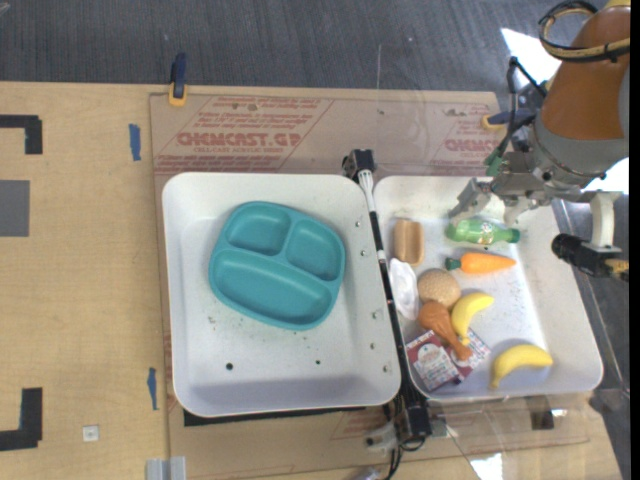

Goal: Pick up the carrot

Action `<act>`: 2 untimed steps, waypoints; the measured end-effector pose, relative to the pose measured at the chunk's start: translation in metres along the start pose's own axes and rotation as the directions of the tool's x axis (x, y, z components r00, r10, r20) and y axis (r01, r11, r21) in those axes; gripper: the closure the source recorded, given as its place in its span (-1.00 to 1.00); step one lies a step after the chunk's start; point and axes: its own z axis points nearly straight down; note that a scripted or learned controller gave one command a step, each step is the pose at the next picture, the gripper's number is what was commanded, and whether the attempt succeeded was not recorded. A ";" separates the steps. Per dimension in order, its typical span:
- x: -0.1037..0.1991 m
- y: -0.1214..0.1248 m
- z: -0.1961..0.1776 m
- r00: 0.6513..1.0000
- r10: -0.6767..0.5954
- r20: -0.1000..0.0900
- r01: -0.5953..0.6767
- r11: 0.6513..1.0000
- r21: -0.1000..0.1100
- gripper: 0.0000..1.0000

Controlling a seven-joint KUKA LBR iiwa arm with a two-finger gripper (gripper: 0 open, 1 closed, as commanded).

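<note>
- Carrot (483,263) lies flat in the right bin (575,308), just below my gripper (497,200) and a bit toward the camera. Its green end points left and its orange tip points right.
- My gripper hangs over the far part of the right bin. Its two fingers are spread wide, with one fingertip (470,204) on the left and the other on the right. Nothing is between them.
- I see a green bottle (482,232) lying on its side right under the gripper. It sits between the gripper and the carrot, and it looks very close to the carrot.
- Left of the gripper and lower down is a tan bread roll (407,240) standing near the bin's left wall.
- Farther below the gripper, past the carrot, I see a round bun (438,287), a chicken leg (440,323), and a small banana (470,313) all bunched together.
- A second banana (520,361) lies in the near right corner of that bin, well apart from the gripper.
- A red and white packet (435,361) lies near the chicken leg, at the near edge.
- Far to the left of the gripper, the left bin (200,368) holds a teal plate (277,264) with three parts.
</note>
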 end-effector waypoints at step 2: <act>-0.024 -0.013 0.139 0.994 0.105 0.000 -0.105 0.994 -0.011 -1.00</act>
